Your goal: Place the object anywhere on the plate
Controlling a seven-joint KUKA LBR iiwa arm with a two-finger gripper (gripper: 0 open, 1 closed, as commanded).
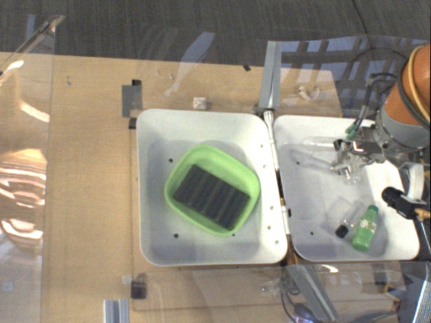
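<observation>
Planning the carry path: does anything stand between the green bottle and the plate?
Yes: the bottle lies in the right bin, the green plate in the left bin. The two bins' adjoining rims run between them and must be lifted over. Nothing else visibly intervenes.

We see our gripper (pixel 345 169) over the right bin (pixel 404 251); the green bottle (pixel 364 227) lies below it, well apart.
</observation>
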